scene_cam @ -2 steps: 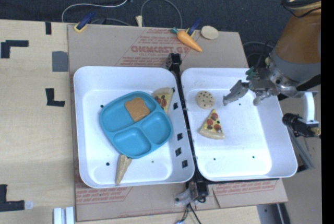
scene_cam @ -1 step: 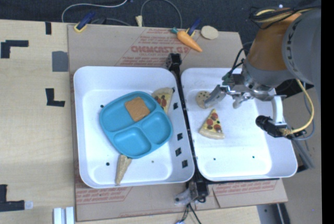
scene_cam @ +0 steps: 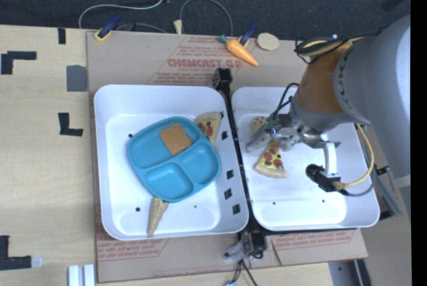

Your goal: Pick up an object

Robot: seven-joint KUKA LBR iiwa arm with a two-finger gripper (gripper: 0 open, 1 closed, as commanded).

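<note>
At the bench's near edge, the left bin [scene_cam: 107, 165] holds a cone [scene_cam: 156, 215] lying at its 6 o'clock, its wide end tucked under the blue tray [scene_cam: 175, 169] that fills the bin's middle. A brown toast [scene_cam: 176, 139] lies flat in the tray's compartment at 12 o'clock, and a pizza slice [scene_cam: 209, 125] rests at the tray's 2 o'clock, touching its rim and close to the bin's right wall. In the right bin [scene_cam: 300, 219], a second pizza slice [scene_cam: 271, 161] lies at about 9 o'clock from the bin's centre, point toward 12 o'clock, crust toward 6. The gripper [scene_cam: 261, 139] hangs just above this slice's tip, at its 11 o'clock; its grey fingers [scene_cam: 255, 143] angle toward 8 o'clock, and whether they are spread or closed cannot be told, with nothing visibly between them. A small round cookie [scene_cam: 258, 123] sits just beside the gripper at its 12 o'clock. The arm [scene_cam: 373, 78], with its orange band, comes in from 3 o'clock over the right bin. Beyond the bins, on the cardboard, a carrot [scene_cam: 241, 52] lies at 12 o'clock from the divider between the bins, and a pale disc [scene_cam: 268, 41] rests near it at its 2 o'clock.
</note>
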